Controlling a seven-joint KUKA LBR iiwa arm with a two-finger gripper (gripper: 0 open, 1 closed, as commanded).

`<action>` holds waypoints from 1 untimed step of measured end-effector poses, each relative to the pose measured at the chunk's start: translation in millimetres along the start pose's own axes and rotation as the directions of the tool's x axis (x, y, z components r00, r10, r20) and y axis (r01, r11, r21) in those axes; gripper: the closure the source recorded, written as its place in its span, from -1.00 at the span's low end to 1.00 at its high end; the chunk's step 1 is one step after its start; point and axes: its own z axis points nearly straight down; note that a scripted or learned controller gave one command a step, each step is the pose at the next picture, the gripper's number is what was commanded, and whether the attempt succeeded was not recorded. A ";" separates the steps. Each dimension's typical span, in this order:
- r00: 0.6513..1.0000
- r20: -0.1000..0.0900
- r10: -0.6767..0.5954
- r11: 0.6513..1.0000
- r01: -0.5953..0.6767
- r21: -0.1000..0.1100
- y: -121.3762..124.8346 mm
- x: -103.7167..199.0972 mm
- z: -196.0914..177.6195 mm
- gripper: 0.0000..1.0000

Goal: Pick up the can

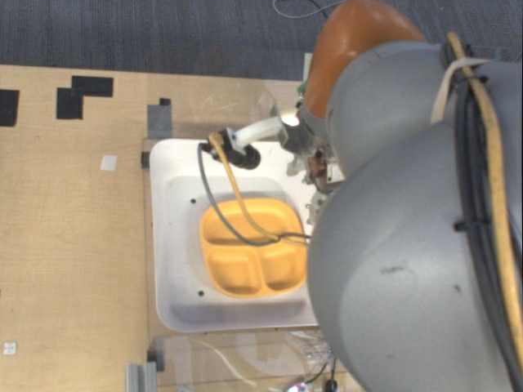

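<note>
Pale wooden bench (pixel 73 251) fills the near and left part of the view, bearing black tape marks at its far left and two small white squares; no readable writing or brand shows anywhere. Closest to the camera, the grey arm (pixel 417 235) bulks over the whole right side, hiding the right-hand bin and most of whatever lies beneath it. Left of the arm sits a white bin (pixel 176 219), its right edge covered. Inside it lies a yellow divided tray (pixel 245 247) with three compartments, partly cut off by the arm, and dark and tan cables (pixel 221 194) loop across it. Farther back, the gripper (pixel 315 166) is barely visible under the arm; whether it is wide or closed cannot be told. The can cannot be made out with any certainty. Beyond, the orange band (pixel 351 39) rises before dark grey carpet (pixel 163 15).
</note>
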 end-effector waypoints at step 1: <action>0.997 -0.002 -0.073 0.997 0.073 -0.001 53.0 -57.7 -120.7 -1.00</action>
